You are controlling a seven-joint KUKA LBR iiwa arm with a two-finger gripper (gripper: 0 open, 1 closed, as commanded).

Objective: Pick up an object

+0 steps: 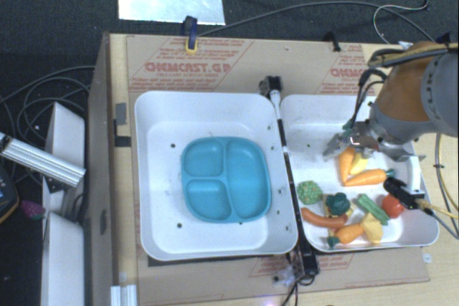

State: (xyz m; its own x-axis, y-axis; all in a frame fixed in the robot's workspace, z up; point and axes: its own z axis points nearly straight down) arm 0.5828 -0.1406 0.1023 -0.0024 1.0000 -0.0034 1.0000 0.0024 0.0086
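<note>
Camera view: left white plastic bin holds a light-blue divided plate. Right white bin holds plastic toy vegetables, among them an orange carrot. Just above it hangs the gripper; whether it grasps anything, I cannot tell.

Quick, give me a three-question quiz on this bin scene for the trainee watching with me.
1. True or false: the blue tray sits in the right bin.
2. Where is the gripper? A) over the left bin B) over the right bin, by the carrots C) off the bench
3. Fill in: the broccoli lies near the right bin's ____ wall, left or right in the view.

Key: 1 false, it sits in the left bin; 2 B; 3 left.
</note>
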